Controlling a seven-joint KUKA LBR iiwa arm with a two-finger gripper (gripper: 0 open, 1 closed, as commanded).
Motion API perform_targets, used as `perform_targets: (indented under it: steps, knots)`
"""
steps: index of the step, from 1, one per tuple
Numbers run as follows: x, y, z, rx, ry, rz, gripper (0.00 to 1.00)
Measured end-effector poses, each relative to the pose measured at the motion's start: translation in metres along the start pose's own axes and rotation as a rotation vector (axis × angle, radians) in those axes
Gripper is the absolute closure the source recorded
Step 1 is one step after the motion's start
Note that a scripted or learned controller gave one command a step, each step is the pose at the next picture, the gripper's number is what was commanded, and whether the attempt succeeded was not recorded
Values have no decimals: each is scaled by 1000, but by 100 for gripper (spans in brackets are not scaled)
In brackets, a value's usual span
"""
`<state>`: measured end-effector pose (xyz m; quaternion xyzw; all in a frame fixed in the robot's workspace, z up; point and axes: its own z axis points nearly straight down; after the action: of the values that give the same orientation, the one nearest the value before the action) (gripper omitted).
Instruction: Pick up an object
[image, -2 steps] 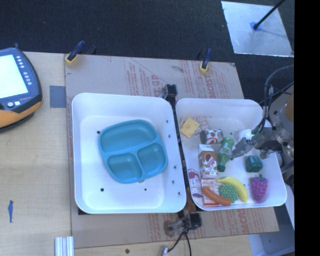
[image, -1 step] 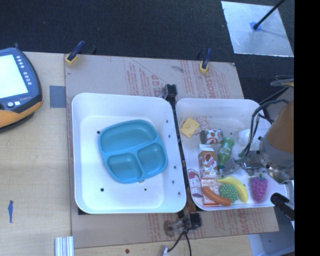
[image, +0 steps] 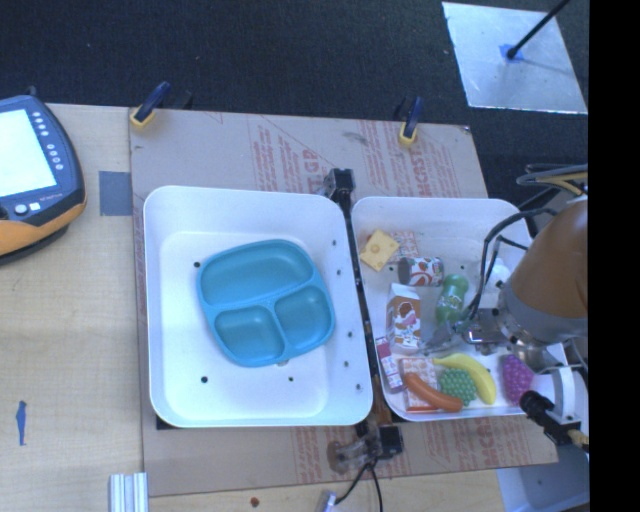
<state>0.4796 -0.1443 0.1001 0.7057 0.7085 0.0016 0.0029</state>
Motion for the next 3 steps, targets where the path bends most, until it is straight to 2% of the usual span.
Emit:
perform_targets:
  steps: [1,2,3]
  knots:
    - [-33,61,9,9,8,-3,0]
    - [-55,100,9,9,3,-1,0]
    - [-55,100,-1,12,4,-7,100]
